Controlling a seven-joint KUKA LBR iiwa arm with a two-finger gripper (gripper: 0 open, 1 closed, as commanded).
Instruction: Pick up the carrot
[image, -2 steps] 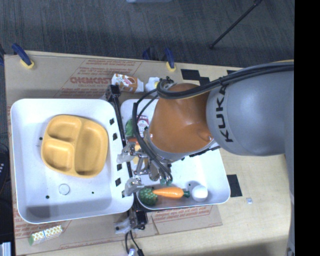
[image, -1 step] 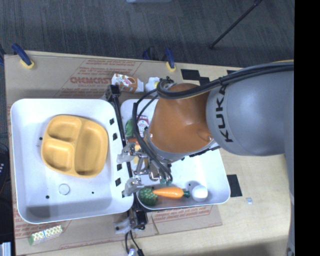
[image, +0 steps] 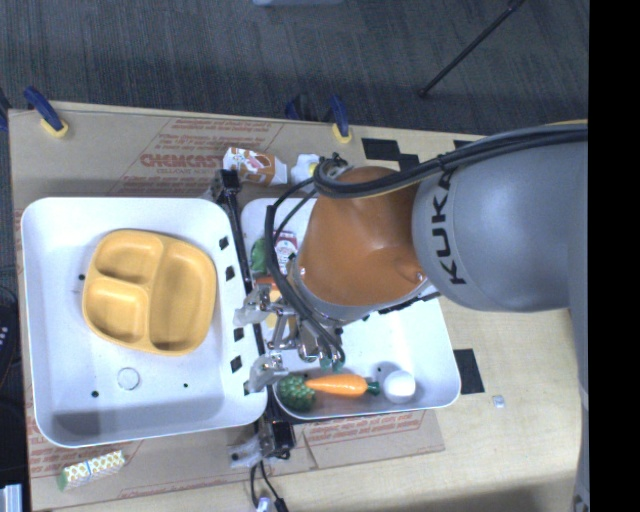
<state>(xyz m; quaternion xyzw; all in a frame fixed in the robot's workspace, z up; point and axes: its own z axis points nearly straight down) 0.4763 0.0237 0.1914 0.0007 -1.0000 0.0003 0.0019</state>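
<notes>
My grey arm with its broad orange band (image: 360, 240) reaches in from the right and covers most of the right-hand shallow white bin (image: 440, 345), leaving only the bin's near strip and right corner in plain sight. The left-hand shallow white bin (image: 50, 300) lies beside it, their inner rims close together along the middle. In that left bin sits a yellow plastic divided plate (image: 150, 290), well clear of all four walls, with bare white floor around it, widest along the near side.

My two-finger metal gripper (image: 290, 345) hangs below the orange band, over the inner left part of the right bin, close to the rim between the bins. Whether its fingers are spread or pressed together I cannot tell; the metal parts are too cluttered to read.

The orange carrot with a green leafy top (image: 335, 385) lies flat along the near wall of the right bin, just beneath and in front of my gripper, its green end pointing towards the inner rim. A small white round object (image: 400, 384) rests just beside its right tip.
</notes>
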